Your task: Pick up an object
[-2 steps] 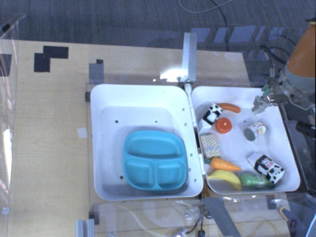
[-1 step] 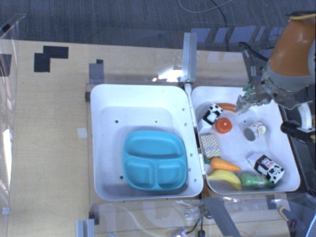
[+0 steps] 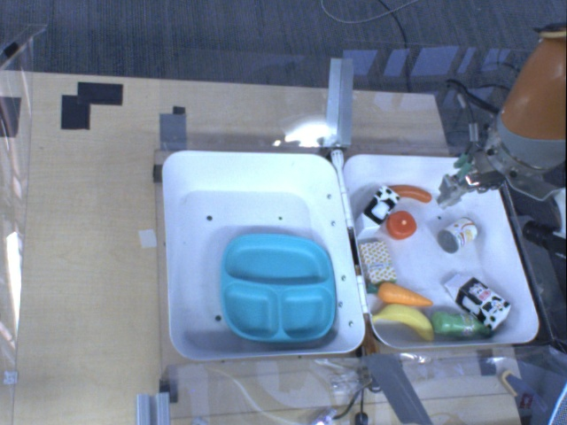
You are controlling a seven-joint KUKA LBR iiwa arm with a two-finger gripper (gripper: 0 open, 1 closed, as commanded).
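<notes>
My gripper [image 3: 456, 186] hangs over the upper right part of the right bin [image 3: 423, 264], just above a small tipped cup [image 3: 457, 235] and right of an orange sausage-shaped toy [image 3: 411, 193]. Nothing shows in its grasp. Further left lie a black-and-white cow toy [image 3: 381, 204] and a red round lid [image 3: 401, 225]. A patterned packet [image 3: 376, 259] rests by the bin's left wall. Along the front are a carrot [image 3: 404, 295], a banana [image 3: 405, 320], a green vegetable [image 3: 456, 325] and a black-and-white carton [image 3: 481, 299].
The left bin [image 3: 204, 202] holds a blue divided plate [image 3: 277, 285] toward its front. A grey divider post [image 3: 340, 96] stands behind the seam between the bins. The arm's orange band [image 3: 537, 96] sits at the right, above the right bin's back corner.
</notes>
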